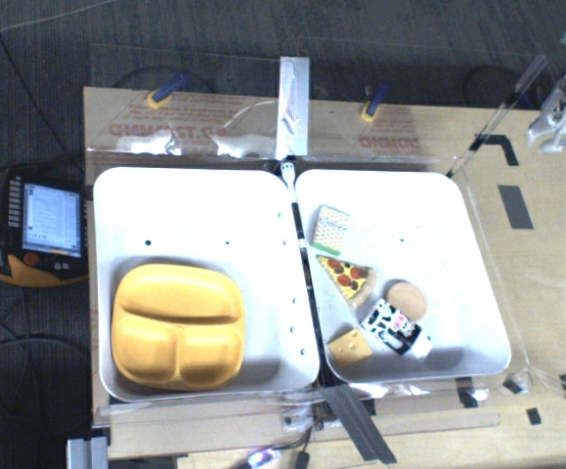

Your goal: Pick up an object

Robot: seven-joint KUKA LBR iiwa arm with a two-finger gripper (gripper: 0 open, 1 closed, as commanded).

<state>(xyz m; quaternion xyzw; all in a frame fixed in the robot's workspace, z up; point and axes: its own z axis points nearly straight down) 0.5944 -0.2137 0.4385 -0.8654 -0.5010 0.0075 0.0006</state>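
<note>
Objects available for picking lie in both bins. Right bin (478,262): five small items clustered toward its left and near side.
- A flat, green-and-white dotted card (332,228) lies nearest the divider.
- Just below it is a pizza-slice toy (347,277), a triangle with red spots.
- A round brown piece (407,298) touches a black-and-white patterned block (395,327).
- A tan wedge (349,345) sits just beside that block, against the near wall.

Left bin (195,213): one large yellow moulded item (178,325), smooth and lobed, fills the near left corner, well apart from the rest.

Surroundings: a control pendant (38,228) with a lit screen rests on the floor to the left. Two yellow-and-blue clamps (168,89) grip the far bench edge.

Pincer state: cannot tell.
</note>
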